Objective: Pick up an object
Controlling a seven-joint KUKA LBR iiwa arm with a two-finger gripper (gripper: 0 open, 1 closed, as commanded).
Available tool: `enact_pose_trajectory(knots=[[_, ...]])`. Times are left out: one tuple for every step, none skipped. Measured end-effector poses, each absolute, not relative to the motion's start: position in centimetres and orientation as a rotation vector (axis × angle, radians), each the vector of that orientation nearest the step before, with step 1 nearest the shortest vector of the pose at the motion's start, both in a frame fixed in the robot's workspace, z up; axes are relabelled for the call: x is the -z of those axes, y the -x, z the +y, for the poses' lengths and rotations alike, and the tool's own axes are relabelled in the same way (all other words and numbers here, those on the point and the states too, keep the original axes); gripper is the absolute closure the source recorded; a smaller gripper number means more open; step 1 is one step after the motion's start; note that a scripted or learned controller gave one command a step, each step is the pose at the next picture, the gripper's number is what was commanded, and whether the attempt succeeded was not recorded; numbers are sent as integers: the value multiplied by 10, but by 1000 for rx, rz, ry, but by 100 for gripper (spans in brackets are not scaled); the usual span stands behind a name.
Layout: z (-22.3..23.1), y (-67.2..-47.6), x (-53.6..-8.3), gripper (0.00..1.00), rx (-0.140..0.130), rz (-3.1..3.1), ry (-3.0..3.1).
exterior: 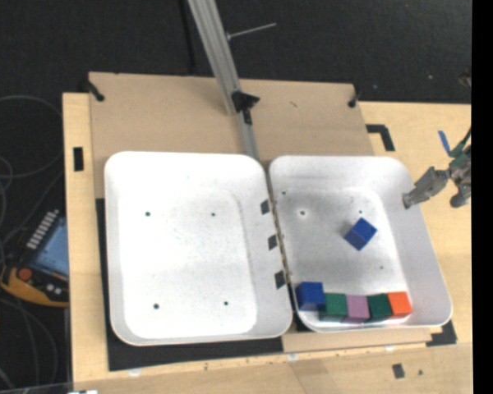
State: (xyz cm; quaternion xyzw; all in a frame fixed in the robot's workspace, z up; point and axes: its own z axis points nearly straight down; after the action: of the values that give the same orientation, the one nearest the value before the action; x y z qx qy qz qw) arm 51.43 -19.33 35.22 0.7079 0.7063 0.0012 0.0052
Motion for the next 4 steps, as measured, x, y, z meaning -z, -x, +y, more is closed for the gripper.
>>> enact_pose_trajectory(knots=[[-166, -585, -280, 0, 3, 2228, -2216], [-176, -531, -160, 0, 8, 2224, -2227], [-196, -578, -95, 0, 0, 2220, -2215], [-196, -578, -109, 100, -3, 2218, -2217]])
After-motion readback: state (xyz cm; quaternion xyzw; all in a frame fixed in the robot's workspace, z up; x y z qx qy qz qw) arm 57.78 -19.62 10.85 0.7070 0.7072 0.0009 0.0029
